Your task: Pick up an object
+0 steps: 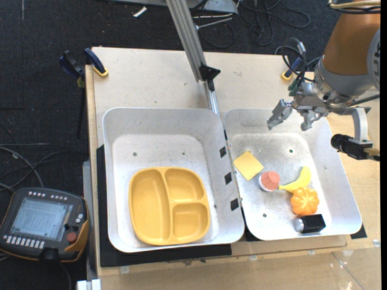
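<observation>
Gripper above the right bin, nothing between its fingers.

I read the gripper (291, 117) as spread, hanging over the far end of the right bin (338, 192). The objects lie toward the near end: yellow block (248, 164) closest and toward the view's left, then the pink cup (269, 180), banana (297, 180), orange fruit (304, 202) and black item (311, 223). The left bin (121, 132) holds a yellow tray (169, 205).
</observation>
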Controlling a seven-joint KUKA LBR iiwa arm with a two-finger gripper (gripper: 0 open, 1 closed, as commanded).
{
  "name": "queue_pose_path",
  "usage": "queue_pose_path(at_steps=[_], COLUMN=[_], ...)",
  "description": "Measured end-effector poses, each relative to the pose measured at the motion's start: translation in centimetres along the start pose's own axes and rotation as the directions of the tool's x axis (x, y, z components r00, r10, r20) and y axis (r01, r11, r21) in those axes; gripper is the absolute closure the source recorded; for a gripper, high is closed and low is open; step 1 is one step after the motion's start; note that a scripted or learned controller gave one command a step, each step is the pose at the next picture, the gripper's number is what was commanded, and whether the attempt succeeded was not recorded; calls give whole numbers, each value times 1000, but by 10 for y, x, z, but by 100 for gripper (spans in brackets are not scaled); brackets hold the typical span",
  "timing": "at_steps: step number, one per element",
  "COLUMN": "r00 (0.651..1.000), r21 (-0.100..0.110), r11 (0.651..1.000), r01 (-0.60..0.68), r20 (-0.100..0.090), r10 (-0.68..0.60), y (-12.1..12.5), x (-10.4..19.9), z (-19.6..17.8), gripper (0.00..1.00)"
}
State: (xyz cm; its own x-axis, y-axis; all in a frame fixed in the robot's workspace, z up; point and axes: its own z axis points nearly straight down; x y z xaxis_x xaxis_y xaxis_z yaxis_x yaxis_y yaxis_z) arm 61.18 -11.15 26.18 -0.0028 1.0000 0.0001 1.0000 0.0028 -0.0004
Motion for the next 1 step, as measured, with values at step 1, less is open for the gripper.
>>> queue_pose_path(at_steps=[1], r00=[1000], r21=[0], r11=[1000], r01=[0], r20=[0], r10=[0], y=[0], x=[0], z=[0], gripper=[0])
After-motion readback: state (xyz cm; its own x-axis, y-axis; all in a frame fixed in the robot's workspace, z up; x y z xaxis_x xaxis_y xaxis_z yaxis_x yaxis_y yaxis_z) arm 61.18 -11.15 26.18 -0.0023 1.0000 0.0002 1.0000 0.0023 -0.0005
